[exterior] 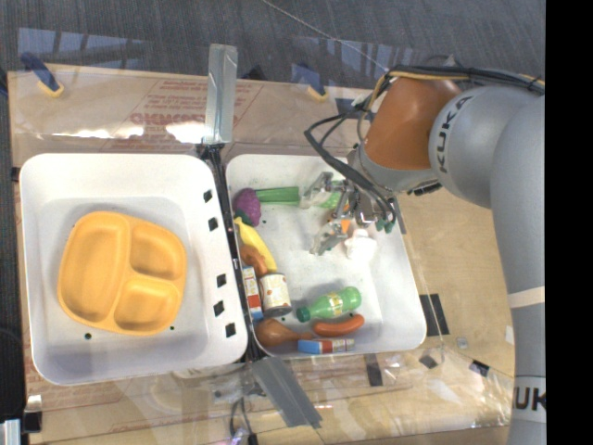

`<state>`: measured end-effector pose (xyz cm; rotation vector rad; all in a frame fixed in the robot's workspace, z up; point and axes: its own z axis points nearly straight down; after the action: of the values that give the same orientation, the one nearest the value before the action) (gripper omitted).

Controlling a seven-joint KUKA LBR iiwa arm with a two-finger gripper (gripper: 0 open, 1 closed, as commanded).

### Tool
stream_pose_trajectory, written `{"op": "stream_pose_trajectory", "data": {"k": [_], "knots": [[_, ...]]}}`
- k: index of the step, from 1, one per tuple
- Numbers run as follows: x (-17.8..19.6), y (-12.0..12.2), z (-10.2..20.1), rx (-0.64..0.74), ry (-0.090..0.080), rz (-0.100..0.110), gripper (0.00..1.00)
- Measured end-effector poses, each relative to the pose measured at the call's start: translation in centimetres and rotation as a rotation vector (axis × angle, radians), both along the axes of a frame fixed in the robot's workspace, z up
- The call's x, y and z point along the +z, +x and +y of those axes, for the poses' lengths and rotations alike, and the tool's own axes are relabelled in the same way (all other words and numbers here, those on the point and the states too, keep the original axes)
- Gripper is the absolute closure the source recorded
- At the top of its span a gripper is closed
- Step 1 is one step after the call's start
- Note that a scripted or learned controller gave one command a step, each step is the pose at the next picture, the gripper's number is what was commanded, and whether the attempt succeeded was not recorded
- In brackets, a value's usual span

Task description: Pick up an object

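White object (359, 246) lies in right bin (404, 286), just under pincer (345, 219). Pincer state: cannot tell. Step judged: descent onto target. Next move needs centred closing, then lift.

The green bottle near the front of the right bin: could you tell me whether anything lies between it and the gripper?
Nothing visible does. The gripper hangs over the middle of the right bin, and bare white floor separates it from the green bottle. The bottle's neighbours, a red sausage and a small can, lie on its far sides.
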<state>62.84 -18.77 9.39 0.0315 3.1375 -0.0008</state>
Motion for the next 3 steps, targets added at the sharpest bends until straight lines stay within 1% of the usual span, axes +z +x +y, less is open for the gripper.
{"op": "stream_pose_trajectory", "data": {"k": [1,2,3], "knots": [[0.1,0.4,-2.0,-0.050,0.000,-0.002,0.00],[-0.1,0.7,0.7,-0.067,0.002,0.004,0.00],[1.1,0.9,0.8,-0.062,0.000,0.000,1.00]]}}
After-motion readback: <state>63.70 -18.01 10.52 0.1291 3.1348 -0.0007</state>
